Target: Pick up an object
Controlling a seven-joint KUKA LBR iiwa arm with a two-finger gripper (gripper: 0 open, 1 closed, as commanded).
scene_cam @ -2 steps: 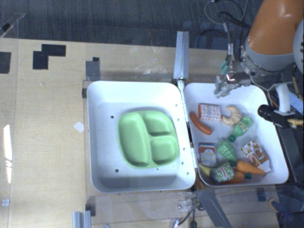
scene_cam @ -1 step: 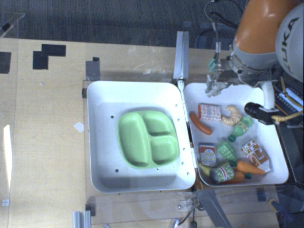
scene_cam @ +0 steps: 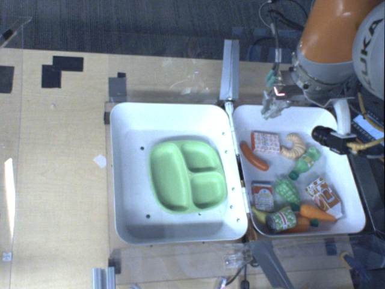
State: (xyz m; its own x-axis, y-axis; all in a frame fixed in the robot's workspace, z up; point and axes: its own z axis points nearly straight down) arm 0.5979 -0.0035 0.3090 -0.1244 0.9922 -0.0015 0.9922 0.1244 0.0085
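Nothing lifted yet, by the look of things: end effector poised at the far rim of the right bin, nothing visible between the fingers, though too small and blurred to tell whether spread or closed. Just below and nearest, a small red-and-white carton, with a croissant beside it and a red sausage a little to the left; further below, a carrot and a can. Choosing, descending, gripping and raising all apparently still to do.
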